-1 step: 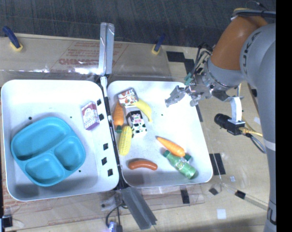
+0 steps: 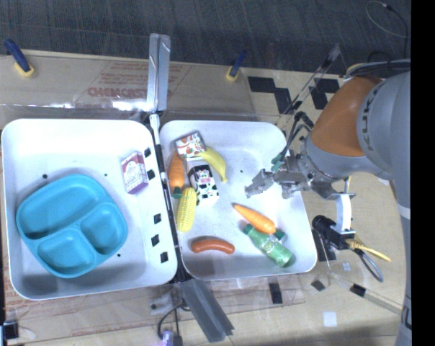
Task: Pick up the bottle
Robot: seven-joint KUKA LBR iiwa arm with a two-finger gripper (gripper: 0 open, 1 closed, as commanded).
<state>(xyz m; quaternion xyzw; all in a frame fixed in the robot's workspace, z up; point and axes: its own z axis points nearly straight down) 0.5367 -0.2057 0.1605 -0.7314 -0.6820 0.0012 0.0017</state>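
The bottle [image 2: 270,246] is green with a pale label. It lies on its side in the right bin's near right corner, just below an orange carrot [image 2: 254,218] that touches its cap end. My gripper [image 2: 258,184] hangs over the middle of the right bin, up and slightly left of the bottle and apart from it. Its fingers look open, with nothing between them.
The right bin [image 2: 239,132] also holds a sausage [image 2: 212,246], a corn cob [image 2: 186,207], a banana [image 2: 215,162], a cow-patterned carton [image 2: 202,182], a second carrot [image 2: 176,171] and a small box [image 2: 191,145]. In the left bin lie a blue divided plate [image 2: 70,223] and a small carton [image 2: 134,171].
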